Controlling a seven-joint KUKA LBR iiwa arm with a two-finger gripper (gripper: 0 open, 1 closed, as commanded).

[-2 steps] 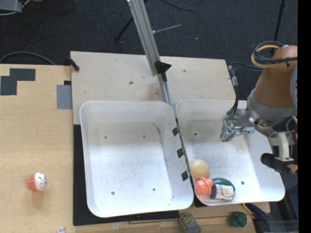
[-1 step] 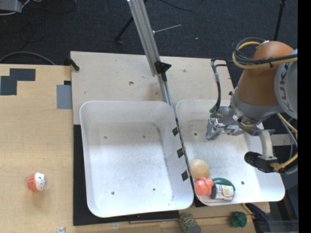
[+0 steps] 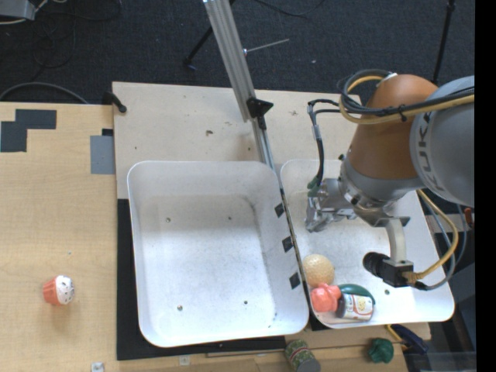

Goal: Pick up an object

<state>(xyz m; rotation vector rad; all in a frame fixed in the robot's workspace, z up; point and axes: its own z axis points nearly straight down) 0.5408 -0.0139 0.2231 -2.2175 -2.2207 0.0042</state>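
We see the gripper (image 3: pixel 316 217) above the right bin (image 3: pixel 434 304); whether it is parted we cannot tell; the tan ball (image 3: pixel 318 270) lies just below it, toward the near rim

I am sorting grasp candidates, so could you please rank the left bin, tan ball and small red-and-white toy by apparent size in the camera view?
1. left bin
2. tan ball
3. red-and-white toy, looks slightly smaller than the ball, though the margin is small.
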